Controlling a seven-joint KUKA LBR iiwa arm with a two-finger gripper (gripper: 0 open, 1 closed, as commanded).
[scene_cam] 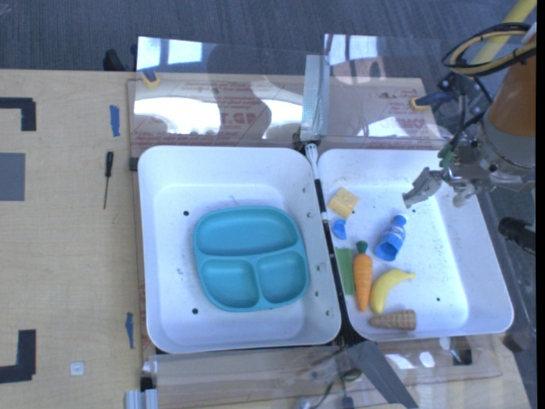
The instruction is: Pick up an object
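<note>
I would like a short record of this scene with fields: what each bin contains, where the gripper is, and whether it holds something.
left bin: one teal divided plate
right bin: yellow block, small blue piece, blue bottle, green piece, carrot, banana, waffle cone
gripper: above the upper right part of the right bin, apart from every item
held object: none seen between the fingers
nearest item to gripper: blue bottle
</note>
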